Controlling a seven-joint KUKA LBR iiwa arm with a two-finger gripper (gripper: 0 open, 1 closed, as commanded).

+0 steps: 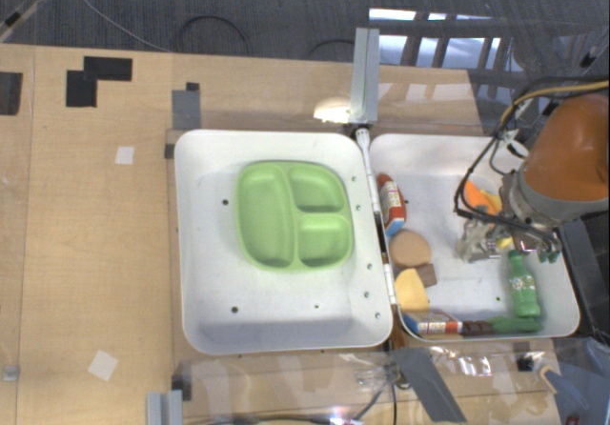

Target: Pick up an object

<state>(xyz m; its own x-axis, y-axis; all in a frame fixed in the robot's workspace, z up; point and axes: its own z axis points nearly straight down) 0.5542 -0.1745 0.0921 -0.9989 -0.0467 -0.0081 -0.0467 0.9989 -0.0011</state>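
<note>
Green is the colour that matters most: a green bottle (pixel 521 288) lies in the right bin (pixel 429 161), and I take it as the likely thing to pick up, because it is the nearest object to the claw (pixel 494 244).

In the camera view, the grey arm with its orange band (pixel 570 154) reaches in from the right side, and the claw hangs low over the right bin, just above the bottle's upper end. I cannot tell how the claw stands, as cables and metal parts cover it, and I see nothing held in it.

From the claw, the bottle lies just beside it, toward the front wall of the bin and a little to the right. Its long axis runs from the claw toward that front wall, almost straight up and down in the picture, with only a small tilt. My judgement is that the claw must go a short way along this axis and close across the bottle's narrow width.

Further from the bottle, to its left, are a brown round piece (pixel 411 247) and a yellow piece (pixel 412 290), and a marker (pixel 443 326) lies along the front wall. The left bin (pixel 205 309) holds a green divided plate (pixel 292 214), well apart from the bottle.
</note>
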